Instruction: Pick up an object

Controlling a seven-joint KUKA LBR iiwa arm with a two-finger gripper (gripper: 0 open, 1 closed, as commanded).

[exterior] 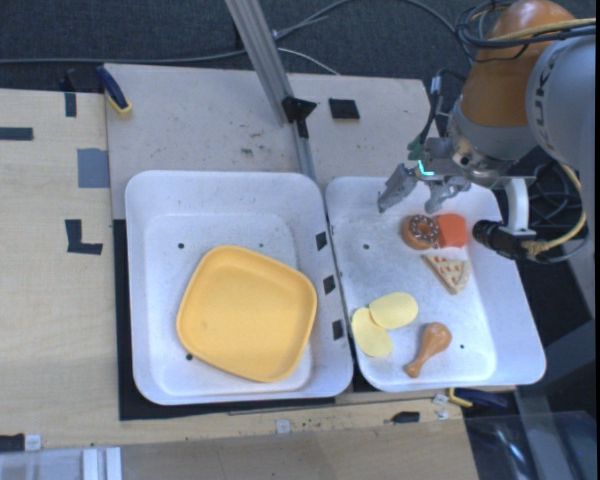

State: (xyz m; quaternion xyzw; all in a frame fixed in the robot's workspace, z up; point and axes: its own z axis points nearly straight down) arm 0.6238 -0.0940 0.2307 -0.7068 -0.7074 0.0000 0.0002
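My gripper (pixel 416 196) hangs over the far end of the right bin (pixel 500 363), its two fingers spread apart with nothing between them. Just below and right of the fingertips lie a brown sprinkled donut (pixel 420 231) and a red-orange block (pixel 452 230), side by side. A pizza slice (pixel 448 271) lies nearer the front. Two yellow chips (pixel 392 310) (pixel 371 334) and a chicken drumstick (pixel 427 348) rest at the bin's near end.
The left bin (pixel 150 258) holds a large yellow square plate (pixel 247 312). A grey metal pole (pixel 272 68) slants across the bench behind the bins. Cables trail at the right by the arm.
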